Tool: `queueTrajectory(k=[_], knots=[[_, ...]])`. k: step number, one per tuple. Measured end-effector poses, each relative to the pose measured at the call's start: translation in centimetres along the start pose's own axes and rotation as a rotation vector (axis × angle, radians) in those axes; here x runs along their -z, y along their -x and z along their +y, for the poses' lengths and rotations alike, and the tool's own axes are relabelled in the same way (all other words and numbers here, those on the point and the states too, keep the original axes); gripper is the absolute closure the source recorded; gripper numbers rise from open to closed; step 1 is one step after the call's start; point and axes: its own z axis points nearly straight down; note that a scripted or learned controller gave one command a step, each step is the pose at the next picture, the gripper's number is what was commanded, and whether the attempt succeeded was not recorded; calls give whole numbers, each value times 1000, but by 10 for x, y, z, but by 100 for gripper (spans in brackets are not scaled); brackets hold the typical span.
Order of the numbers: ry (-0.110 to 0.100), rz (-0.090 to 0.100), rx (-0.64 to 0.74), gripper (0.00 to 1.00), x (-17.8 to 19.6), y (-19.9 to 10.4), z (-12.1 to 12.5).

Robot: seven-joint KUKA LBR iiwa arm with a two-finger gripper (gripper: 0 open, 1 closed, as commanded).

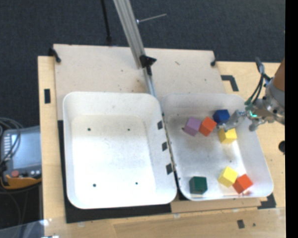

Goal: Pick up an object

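Gripper (237, 119) at upper right of right bin (260, 155), above yellow cube (228, 135), beside blue cube (221, 116). Finger spread: cannot tell; nothing seen held. Centre over yellow cube, descend straight, avoid nudging blue cube, orange cube (207, 126).

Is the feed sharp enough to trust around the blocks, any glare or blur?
Camera view: soft and low-resolution overall, lighting even, no hard glare on the right bin; blocks cast only faint shadows; end effector by the yellow block is small and blurry.
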Motion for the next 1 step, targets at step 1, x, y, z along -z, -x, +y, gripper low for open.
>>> queueTrajectory(k=[1], knots=[[-6, -1, -4, 0, -63, 3, -3]])
